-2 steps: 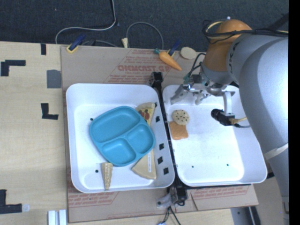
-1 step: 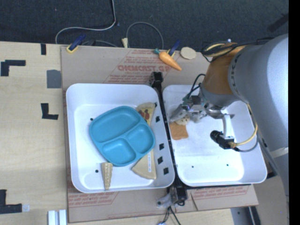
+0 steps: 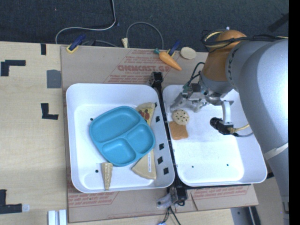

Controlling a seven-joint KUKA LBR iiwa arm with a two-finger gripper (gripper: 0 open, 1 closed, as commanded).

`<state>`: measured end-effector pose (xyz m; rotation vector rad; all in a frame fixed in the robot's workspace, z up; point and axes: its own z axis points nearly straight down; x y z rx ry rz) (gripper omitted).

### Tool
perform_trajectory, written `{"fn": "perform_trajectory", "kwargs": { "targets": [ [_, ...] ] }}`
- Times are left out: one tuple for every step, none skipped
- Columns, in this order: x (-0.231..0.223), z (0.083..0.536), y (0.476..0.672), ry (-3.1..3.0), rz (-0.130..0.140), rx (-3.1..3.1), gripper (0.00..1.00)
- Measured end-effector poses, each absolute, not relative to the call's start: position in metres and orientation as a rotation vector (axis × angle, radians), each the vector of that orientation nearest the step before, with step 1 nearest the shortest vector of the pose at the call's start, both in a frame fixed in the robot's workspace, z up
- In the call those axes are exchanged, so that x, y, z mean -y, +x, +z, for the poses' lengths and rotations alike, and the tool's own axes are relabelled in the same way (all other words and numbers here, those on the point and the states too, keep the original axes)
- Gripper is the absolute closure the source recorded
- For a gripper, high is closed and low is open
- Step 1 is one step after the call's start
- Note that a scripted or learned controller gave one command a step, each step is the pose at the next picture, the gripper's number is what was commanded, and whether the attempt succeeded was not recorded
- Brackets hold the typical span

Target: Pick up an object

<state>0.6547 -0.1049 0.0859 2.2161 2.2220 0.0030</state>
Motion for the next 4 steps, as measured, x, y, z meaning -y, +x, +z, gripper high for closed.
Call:
{"fn": "perform_trajectory", "kwargs": {
  "targets": [
    [0.099, 0.087, 0.608, 2.219, 0.001, -2.219, 0.0],
    [0.095, 0.086, 0.647, 2.217, 0.002, -2.222, 0.0],
    [0.095, 0.098, 0.647, 2.215, 0.007, -2.219, 1.0],
    [0.095, 0.097, 0.647, 2.215, 0.005, -2.22, 0.0]
  ]
}}
